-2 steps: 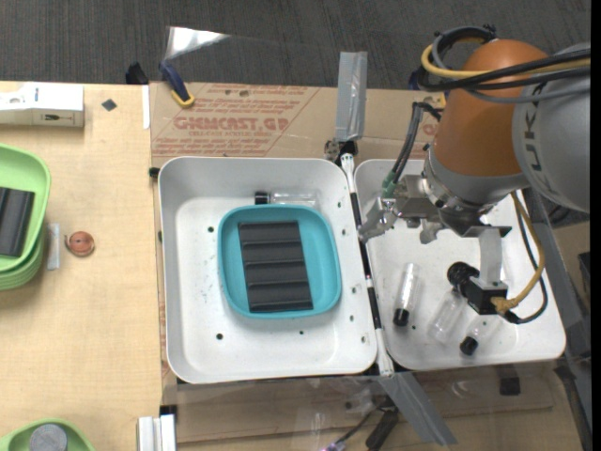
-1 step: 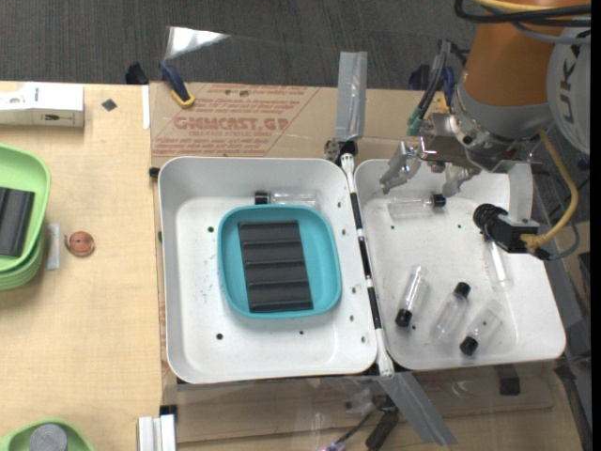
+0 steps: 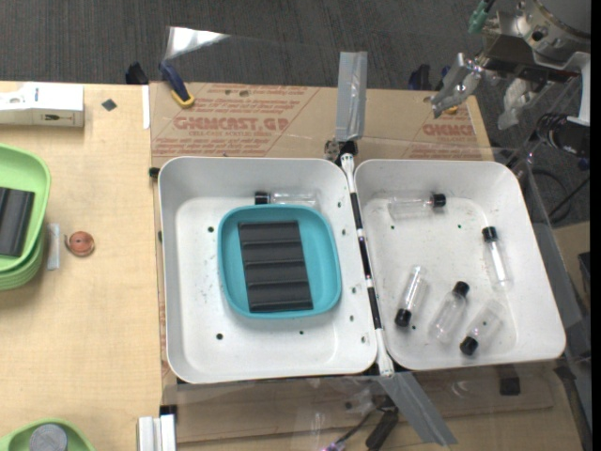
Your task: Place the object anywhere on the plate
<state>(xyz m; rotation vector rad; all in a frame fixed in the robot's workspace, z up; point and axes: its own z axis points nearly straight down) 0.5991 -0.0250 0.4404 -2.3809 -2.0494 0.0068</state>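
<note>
Take the blue plate [image 3: 280,262] as the landmark: it sits in the left bin [image 3: 184,346], a dark ridged insert [image 3: 274,266] covering its middle.

Nearest the camera, in the right bin [image 3: 522,338], a cluster of clear vials with black caps lies right of the plate: one [image 3: 408,296] just past the divider, one [image 3: 451,308] beside it, and one [image 3: 481,333] further right and lowest of all. Another vial [image 3: 494,254] lies further right again, running nearly straight away from the camera. A fifth [image 3: 416,207] lies at the far side of that bin, its long axis crosswise, cap pointing away from the plate. One more vial [image 3: 282,198] lies in the left bin, just beyond the plate's far edge, also crosswise.

Farthest off, the gripper [image 3: 451,97] hangs beyond the right bin's far rim, up and right of the plate. It carries nothing that I can see, and whether its jaws are parted is not clear at this size.

The relation that matters: every vial in the right bin lies nearer the camera than the gripper, and the plate lies leftward of them. The crosswise vial at the far side looks closest to it.
</note>
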